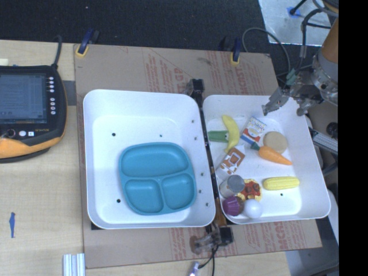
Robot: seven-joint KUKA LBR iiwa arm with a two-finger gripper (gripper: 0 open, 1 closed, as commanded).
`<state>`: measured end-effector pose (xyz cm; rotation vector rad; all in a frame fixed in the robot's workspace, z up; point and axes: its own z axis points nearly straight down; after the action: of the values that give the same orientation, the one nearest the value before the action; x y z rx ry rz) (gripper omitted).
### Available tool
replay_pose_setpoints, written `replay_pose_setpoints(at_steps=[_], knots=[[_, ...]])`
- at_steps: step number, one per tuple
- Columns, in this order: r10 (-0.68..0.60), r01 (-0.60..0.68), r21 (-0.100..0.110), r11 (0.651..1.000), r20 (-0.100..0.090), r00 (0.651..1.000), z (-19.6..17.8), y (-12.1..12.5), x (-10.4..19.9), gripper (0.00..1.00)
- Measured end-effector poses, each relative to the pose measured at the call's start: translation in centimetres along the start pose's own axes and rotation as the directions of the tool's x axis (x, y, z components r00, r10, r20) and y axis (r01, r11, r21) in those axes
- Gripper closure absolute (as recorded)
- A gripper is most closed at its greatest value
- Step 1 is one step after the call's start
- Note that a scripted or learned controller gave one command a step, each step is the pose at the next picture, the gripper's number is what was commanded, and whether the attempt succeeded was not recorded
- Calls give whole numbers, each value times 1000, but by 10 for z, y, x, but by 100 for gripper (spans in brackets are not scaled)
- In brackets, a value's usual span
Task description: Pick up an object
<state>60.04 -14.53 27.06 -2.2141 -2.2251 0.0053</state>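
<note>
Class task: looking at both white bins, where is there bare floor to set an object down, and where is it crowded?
Free: the left bin floor around the blue tray, widest behind it. Crowded: the right bin, with the banana, carrot and corn; its far corner is bare.

My bench [34,200] bears a cardboard sheet [172,68] under 2 white bins [95,154], a control tablet [29,111], and perhaps a blue pen [12,224].

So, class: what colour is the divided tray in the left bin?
Light blue tray, seen in the camera view.
</note>
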Motion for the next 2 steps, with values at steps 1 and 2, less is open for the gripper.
replay_pose_setpoints(at_steps=[1,2], knots=[[-2,2,2,1000,1,1000,80,9,75,0],[0,0,-5,1000,4,1000,176,6,41,0]])
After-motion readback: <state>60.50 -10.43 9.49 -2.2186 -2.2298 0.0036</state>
